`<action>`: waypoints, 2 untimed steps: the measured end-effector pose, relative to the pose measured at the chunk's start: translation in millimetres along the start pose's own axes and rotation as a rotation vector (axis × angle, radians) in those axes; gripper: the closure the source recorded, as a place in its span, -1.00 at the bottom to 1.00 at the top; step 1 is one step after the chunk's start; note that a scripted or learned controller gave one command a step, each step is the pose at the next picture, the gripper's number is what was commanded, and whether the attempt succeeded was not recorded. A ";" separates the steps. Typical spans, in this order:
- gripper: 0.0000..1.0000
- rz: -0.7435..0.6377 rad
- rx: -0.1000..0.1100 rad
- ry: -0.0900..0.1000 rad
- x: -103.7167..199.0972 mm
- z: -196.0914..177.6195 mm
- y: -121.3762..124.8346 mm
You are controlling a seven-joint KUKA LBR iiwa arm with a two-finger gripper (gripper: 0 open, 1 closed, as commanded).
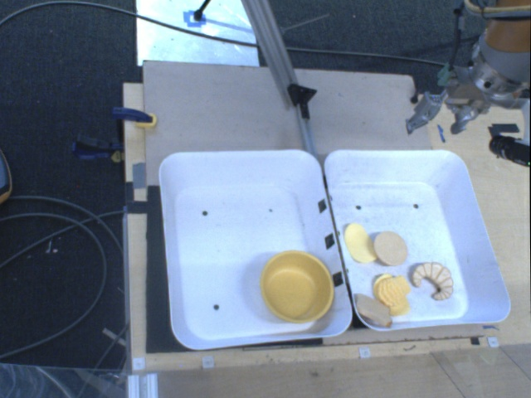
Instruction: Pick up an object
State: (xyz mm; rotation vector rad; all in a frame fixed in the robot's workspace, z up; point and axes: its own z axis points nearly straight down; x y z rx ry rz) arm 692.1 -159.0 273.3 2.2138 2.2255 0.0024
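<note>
Your gripper (441, 116) hangs at the upper right, over the bench (357, 106) just beyond the far edge of the right bin (481, 214). Its two fingers (417, 116) are spread apart with nothing between them.

The things you could pick lie well away from it, in the near half of the right bin: a pale yellow disc (359, 243) touching a tan disc (390, 248), a croissant (434, 279) toward the right wall, a yellow ridged piece (392, 293) and a tan wedge (372, 311) at the near left corner. In the left bin (191, 222) you have a yellow bowl (297, 285), upright, near the front right corner.

The bins sit side by side, rims touching, joined by small black clips (328, 240). Under them is a pale wooden bench, with a black mat (156, 264) showing at the left and front edges. A blue and yellow clamp (124, 116) grips the bench's left edge. A slanted metal pole (270, 36) crosses the top and meets the bench behind the bins. Around the bench you see dark carpet (58, 73) with grey cables (50, 247) looping on the left.
</note>
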 end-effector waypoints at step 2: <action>-1.00 -0.003 0.001 -0.001 8.3 84.4 0.7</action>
